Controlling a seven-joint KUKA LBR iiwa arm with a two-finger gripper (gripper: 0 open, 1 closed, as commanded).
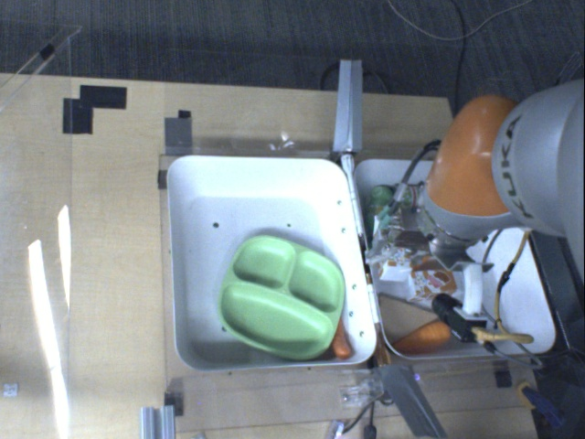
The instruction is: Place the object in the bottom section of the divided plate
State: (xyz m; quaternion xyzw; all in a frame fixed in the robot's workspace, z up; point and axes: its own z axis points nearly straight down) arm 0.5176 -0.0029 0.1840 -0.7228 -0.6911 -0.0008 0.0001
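My tool (422, 245) is buried in the right white bin (539, 332) clutter, can't tell its state, so I'd lift straight up before heading for the green divided plastic plate (281, 297) in the left white bin (196, 273).

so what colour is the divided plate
Light green; the divided plate shows clearly in the camera view, in the left bin.

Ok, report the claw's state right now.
Claw: cannot be told; it sits low over the right bin, under the arm.
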